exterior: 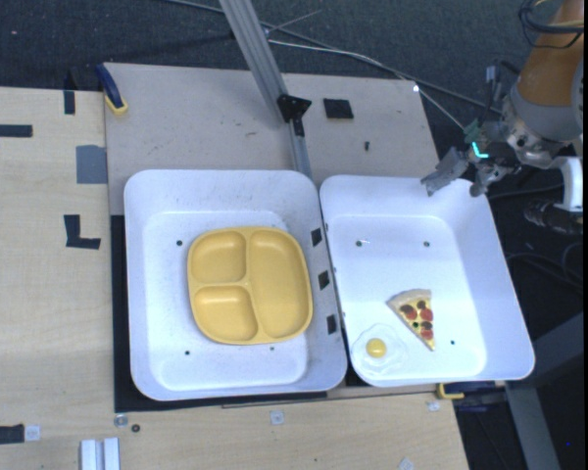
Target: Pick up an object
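Arm point(547, 67): reaching in from the right, its grey body and orange band sitting above the upper right corner of the right bin.
Gripper point(458, 173): hovering over the far right rim of the right bin, its two fingers spreading apart with nothing between them.
Right bin point(475, 223): lying white and shallow beside the left bin, its upper half offering bare floor below the gripper.
Pizza slice point(416, 315): lying flat in the lower half of the right bin, its crust edge facing up and left and its tip pointing toward the near wall; standing well apart from the gripper.
Fried egg point(377, 349): resting in the lower left corner of the right bin, just beside the pizza slice and close to the near rim and left wall.
Room around the toys: leaving open floor to the right of the pizza slice and above both pieces; getting tight between the fried egg and the corner walls.
Left bin point(157, 262): touching the right bin along their shared edge.
Yellow plate point(248, 284): sitting near the middle of the left bin, three compartments facing up, leaving bare white floor all round it.
Bench point(39, 262): showing pale wood with dark tape marks to the left of the bins.
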Robot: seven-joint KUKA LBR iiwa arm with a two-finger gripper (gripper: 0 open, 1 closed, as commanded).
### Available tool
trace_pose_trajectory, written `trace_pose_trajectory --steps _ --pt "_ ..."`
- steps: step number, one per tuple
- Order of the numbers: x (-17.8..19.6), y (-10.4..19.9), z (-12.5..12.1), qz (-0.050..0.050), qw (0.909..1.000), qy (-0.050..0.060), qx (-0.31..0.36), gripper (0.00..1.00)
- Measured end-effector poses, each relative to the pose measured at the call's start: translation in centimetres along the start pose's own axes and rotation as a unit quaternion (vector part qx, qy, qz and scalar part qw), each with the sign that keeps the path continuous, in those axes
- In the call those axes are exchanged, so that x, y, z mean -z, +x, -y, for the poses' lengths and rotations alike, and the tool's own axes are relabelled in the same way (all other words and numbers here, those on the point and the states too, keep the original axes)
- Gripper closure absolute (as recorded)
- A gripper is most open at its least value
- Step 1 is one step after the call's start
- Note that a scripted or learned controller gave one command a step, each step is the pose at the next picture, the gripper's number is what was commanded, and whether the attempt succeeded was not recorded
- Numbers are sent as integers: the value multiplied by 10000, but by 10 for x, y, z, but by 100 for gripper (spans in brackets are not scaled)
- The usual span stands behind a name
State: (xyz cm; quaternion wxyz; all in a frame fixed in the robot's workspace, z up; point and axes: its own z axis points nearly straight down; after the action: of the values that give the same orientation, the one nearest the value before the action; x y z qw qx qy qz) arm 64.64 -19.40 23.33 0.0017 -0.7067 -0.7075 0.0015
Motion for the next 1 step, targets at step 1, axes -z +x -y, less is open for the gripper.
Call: trace_pose_trajectory --steps 1 --pt "2 0 -1 5 10000 -19 3 0"
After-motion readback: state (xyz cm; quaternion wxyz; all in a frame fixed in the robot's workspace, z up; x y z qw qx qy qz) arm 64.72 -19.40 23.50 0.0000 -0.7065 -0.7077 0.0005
